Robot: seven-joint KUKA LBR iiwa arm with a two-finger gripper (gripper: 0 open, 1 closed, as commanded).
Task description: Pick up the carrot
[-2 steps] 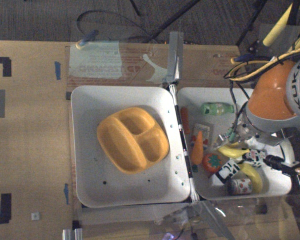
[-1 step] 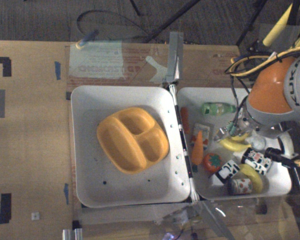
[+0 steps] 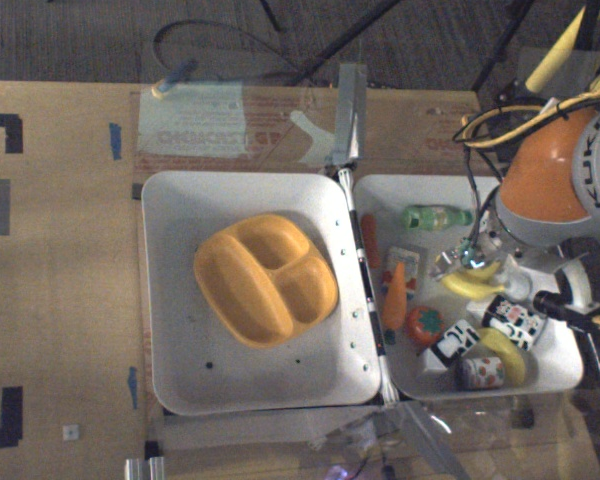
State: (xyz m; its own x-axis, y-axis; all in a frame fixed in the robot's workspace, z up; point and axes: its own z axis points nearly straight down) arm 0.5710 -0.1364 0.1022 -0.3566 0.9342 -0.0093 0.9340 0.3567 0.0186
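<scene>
My claw (image 3: pixel 470 256), its grip state impossible to tell, hovers right of the carrot (image 3: pixel 394 296) lying against the bin's left wall.

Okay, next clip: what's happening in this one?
A grey arm with an orange band reaches in from the right, its gripper low over the right bin, beside a banana. The carrot lies untouched by that bin's left wall, next to a tomato. The left bin holds a yellow divided plate.
</scene>
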